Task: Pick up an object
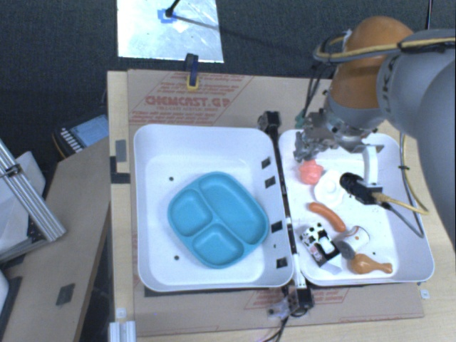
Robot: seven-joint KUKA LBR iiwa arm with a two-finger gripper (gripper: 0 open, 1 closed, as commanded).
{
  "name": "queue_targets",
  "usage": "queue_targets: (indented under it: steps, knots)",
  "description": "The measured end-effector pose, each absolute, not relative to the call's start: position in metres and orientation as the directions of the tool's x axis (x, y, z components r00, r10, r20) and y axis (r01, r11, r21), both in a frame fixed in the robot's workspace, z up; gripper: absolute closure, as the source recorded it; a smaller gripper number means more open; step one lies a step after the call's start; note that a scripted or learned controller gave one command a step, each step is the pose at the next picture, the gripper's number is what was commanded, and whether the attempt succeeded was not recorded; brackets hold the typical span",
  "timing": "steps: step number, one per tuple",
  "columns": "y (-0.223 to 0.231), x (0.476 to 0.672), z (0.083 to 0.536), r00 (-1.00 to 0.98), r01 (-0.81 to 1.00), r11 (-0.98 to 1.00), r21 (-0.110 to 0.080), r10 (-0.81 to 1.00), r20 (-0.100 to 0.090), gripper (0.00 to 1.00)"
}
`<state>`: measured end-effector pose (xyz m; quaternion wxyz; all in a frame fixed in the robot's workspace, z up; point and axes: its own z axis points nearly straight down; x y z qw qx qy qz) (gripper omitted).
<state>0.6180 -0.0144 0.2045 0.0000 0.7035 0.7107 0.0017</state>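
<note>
Looking down at a slant on two shallow white bins set side by side on a cardboard sheet [199, 98]; every place below is given from the pink lump [311, 172], the likeliest thing to be picked up. That pink lump lies on the floor of the right bin [417, 258], near the bin's far left corner; the gripper [308, 150] hangs just beyond and above it, very close, though contact cannot be confirmed; whether the gripper is spread or closed cannot be told from this angle. Up and to the right of the pink lump rises the grey arm [420, 84] with its orange band [367, 55]. Just to the lower right of the pink lump, touching or nearly so, lies a white disc [329, 189]; nearer the viewer than the pink lump lies an orange sausage [327, 216], set at a slant; nearer still sits a small black-and-white block [318, 242], with a grey piece [347, 248] just beside it; farthest toward the viewer and rightward of the pink lump lies a brown drumstick [367, 263]. Left of the pink lump, across the strip between the bins, the left bin [153, 212] holds a blue plate [217, 219] with three compartments, lying flat, well apart from the pink lump. Far beyond and left of the pink lump, a shiny sheet [167, 20] lies on dark floor.
</note>
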Motion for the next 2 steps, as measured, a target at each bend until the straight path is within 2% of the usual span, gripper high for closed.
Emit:
queue_targets:
  steps: [1, 2]
  knots:
    - [0.034, 0.612, 0.211, -0.010, 1.000, 0.010, 0.002, 1.000, 0.002, 1.00]
    - [0.090, 0.621, 0.208, -0.010, 1.000, 0.010, 0.003, 1.000, 0.003, 1.00]
